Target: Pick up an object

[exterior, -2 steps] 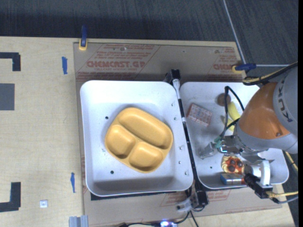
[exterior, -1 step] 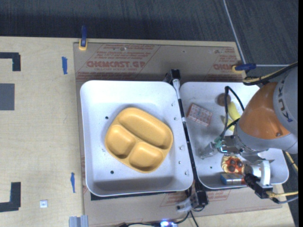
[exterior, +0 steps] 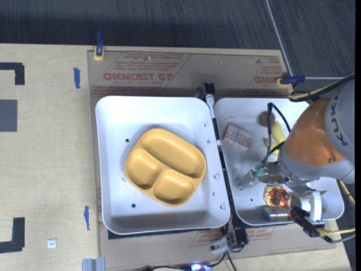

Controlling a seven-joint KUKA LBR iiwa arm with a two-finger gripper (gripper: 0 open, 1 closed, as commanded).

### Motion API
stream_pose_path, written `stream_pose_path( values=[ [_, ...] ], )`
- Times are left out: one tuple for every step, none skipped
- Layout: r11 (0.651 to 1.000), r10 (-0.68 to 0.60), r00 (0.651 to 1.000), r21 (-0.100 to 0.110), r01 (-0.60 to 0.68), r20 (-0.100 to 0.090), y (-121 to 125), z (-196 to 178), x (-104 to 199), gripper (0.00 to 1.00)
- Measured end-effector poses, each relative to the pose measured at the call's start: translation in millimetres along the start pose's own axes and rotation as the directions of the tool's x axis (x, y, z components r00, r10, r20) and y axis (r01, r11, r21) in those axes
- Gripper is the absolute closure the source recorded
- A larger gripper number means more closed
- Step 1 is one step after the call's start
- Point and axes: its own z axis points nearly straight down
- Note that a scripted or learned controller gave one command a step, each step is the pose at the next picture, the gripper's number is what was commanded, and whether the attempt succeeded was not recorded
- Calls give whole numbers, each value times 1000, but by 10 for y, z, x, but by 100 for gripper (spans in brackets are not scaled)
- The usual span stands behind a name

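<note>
Desk (exterior: 45,151): one, pale wood, carrying a printed cardboard sheet (exterior: 146,72) under two white bins.
Arm (exterior: 316,140): one, grey with an orange band, reaching in from the right and hanging over the right bin.
Left bin (exterior: 107,117): holding one yellow tray.
Tray (exterior: 164,165): lying near the middle of the left bin, three hollows moulded in. It is looking stiff, light and smooth; I judge the raised rim between hollows the best place to pinch, since the broad body is probably too wide for the fingers.
Right bin (exterior: 237,202): holding several small things, at least four that I am counting.
Packet (exterior: 237,136): one, pinkish and flat, at the bin's upper left; likely thin and light, hard to lift off the floor except by an edge.
Yellow piece (exterior: 276,133): one, narrow, partly behind the arm.
Orange-red item (exterior: 277,195): one, small, just below the wrist.
Flat box (exterior: 275,212): one, near the bin's front wall, probably stiff and easy to pinch across.
Tool (exterior: 260,173): sitting low in the right bin near a grey scrap; whether it is spread or closed I cannot tell, and nothing is visibly between its fingers.
</note>
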Motion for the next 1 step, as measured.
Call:
stream_pose_path(
  values=[
    [1000, 0, 1000, 0, 0, 0, 0, 1, -2, 0]
  ],
)
